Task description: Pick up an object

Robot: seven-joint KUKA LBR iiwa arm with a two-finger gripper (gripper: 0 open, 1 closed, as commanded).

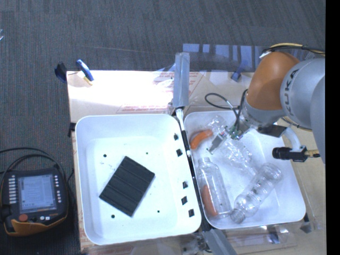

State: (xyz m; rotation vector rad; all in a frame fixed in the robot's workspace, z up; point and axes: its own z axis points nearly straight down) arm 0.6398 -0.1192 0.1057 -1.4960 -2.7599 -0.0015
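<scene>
Your two-finger gripper (223, 138) hangs low in right white bin (297, 195), near its upper left corner; finger state: cannot tell, cluttered. Crumpled clear plastic bottle (236, 153) lies touching or just below-right of gripper, long axis unclear. Orange curved sausage-shaped piece (200, 137) just left of gripper. Two more clear plastic bottles further down from gripper: one (213, 185) upright-running, one (258, 187) slanting. Likely crowding risk: neighbours touch. Flat black ribbed rectangular pad (127, 186) well apart, in left white bin (87, 142).

Clear plastic bottles (258, 188) and an orange sausage (200, 138) lie jumbled in the right bin (295, 196); a black pad (127, 186) lies flat in the left bin (90, 137).
</scene>
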